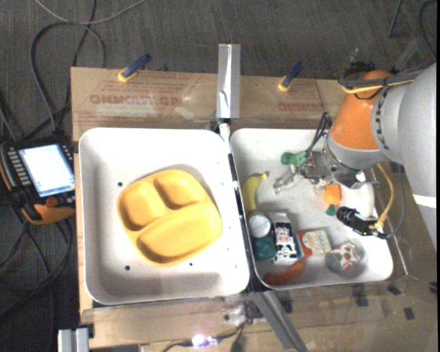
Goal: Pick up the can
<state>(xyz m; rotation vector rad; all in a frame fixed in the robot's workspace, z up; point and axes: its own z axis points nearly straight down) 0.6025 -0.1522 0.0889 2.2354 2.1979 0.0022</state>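
Observation:
A short can [345, 256] with a red and white label and a silvery end lies in the front right corner of the right bin [385, 270]. My gripper [286, 180] hangs over the back middle of that bin, well behind and to the left of the can and not touching it. Its tip sits just in front of a small green toy [293, 157]. The grey arm with its orange band [356, 127] comes in from the right.
The right bin also holds a banana [252, 189], a round silver-topped blue item [259, 226] above a teal one [264, 249], a black and white carton [283, 242], a small box [315, 240], an orange piece [331, 193] and a red item [284, 272]. A yellow divided tray [169, 215] lies in the left bin.

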